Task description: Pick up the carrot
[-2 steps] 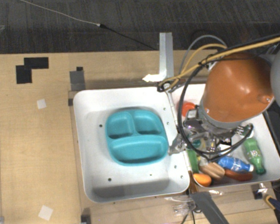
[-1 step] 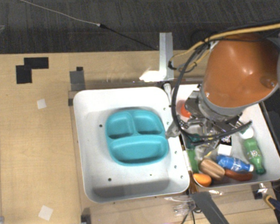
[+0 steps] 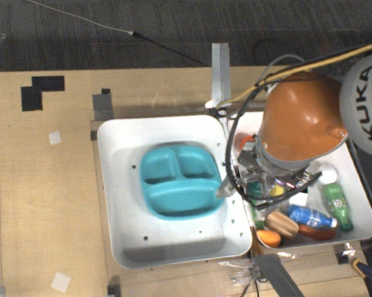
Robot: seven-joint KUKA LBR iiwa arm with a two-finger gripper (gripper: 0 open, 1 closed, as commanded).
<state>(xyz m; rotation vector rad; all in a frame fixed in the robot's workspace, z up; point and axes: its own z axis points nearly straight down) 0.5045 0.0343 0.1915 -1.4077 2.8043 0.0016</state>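
Orange carrot [image 3: 268, 237] is lying at the right bin's [image 3: 365, 226] near corner. Your gripper [image 3: 261, 185] is hovering nearby; I cannot tell its state. You're needing to shift toward it, then descend.

The arm [image 3: 302, 119] reached in from the right and hung low over the right bin [image 3: 361, 220], its orange band hiding the wrist and much of the bin's contents. A green bottle [image 3: 336, 204], a blue bottle [image 3: 313, 216] and an orange piece [image 3: 268, 237] lay near the front wall. The left bin [image 3: 115, 182] held a teal divided plate [image 3: 180, 180] on the wooden worktop [image 3: 43, 207].
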